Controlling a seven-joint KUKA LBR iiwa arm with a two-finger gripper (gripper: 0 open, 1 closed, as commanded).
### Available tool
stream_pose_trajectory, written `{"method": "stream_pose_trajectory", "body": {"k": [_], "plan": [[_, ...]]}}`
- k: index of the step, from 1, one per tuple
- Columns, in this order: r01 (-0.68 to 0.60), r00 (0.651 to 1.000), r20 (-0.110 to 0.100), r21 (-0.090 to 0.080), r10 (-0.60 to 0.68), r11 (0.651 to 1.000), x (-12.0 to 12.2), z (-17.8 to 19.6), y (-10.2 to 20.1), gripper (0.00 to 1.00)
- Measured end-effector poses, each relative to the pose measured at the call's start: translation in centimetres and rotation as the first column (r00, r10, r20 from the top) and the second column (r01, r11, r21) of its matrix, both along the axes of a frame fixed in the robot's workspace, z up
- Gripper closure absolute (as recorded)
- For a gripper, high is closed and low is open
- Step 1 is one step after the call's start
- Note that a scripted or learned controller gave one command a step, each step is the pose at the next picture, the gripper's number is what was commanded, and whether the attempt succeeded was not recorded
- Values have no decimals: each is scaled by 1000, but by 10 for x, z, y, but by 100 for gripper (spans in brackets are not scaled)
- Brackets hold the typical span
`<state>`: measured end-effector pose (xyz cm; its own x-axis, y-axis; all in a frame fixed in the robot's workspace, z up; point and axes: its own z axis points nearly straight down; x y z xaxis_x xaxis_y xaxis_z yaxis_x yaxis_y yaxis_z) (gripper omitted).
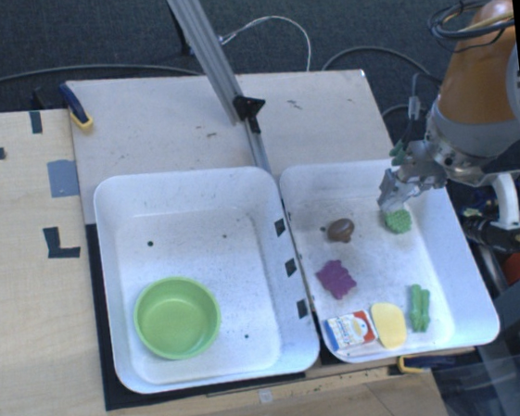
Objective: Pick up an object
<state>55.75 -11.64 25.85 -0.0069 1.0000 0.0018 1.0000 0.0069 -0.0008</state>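
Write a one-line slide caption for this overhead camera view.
KUKA arm's gripper poised just above a small green lump in the right white bin; round green plastic bowl in the left white bin.

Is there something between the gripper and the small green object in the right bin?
Nothing visible is in the way. The gripper is directly above the small green object, near the right bin's far right side. The brown object lies apart, to the left in the view.
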Motion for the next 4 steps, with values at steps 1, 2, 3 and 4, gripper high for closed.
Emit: {"method": "stream_pose_trajectory", "body": {"k": [1,2,3,4], "plan": [[1,1000,-3,0,-1,1000,-14,-15,52,100],[1,1000,-4,-1,-1,1000,-25,-28,101,100],[0,1000,-4,0,0,1000,-39,-39,153,100],[-2,1000,-3,0,2,1000,-39,-42,211,100]]}}
